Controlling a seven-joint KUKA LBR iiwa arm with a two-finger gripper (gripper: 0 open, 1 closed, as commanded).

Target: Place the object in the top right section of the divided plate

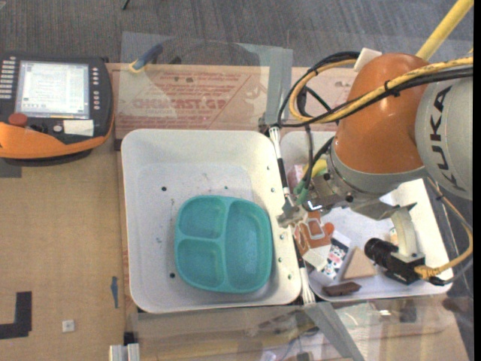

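Note:
A teal divided plate lies in the left white bin, toward its front right, with nothing in its three sections. My gripper hangs over the wall between the two bins, just right of the plate's upper right section. Right under and beside it, in the right bin, lies an orange-brown object. The orange wrist hides most of the gripper from above.
The right bin also holds a small patterned card, a tan block and a dark brown piece near its front edge. An orange-and-grey teach pendant lies at the far left of the bench.

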